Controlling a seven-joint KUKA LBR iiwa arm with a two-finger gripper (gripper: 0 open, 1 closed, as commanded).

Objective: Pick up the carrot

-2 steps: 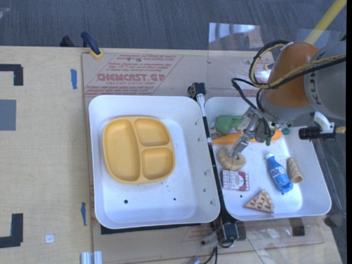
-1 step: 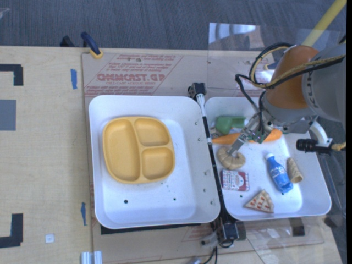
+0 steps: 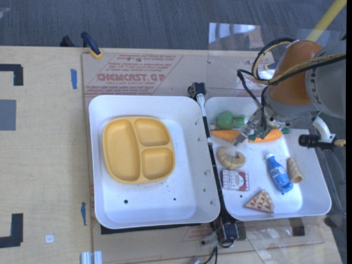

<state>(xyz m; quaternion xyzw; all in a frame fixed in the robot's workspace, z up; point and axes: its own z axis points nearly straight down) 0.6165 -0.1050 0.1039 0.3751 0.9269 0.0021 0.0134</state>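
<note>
The carrot (image 3: 224,135) is orange and lies flat across the upper part of the right bin (image 3: 313,202), its green top end pointing right. My gripper (image 3: 250,132) is down over the carrot's middle and hides that part. The carrot's left tip and right end stick out on either side of the gripper. The carrot still looks to be resting on the bin floor.
A green toy (image 3: 226,119) lies just behind the carrot. In front of it are a croissant (image 3: 231,158), a red packet (image 3: 235,180), a pizza slice (image 3: 260,202), a blue bottle (image 3: 279,173) and a cone (image 3: 295,170). The left bin (image 3: 110,208) holds a yellow divided plate (image 3: 138,149).
</note>
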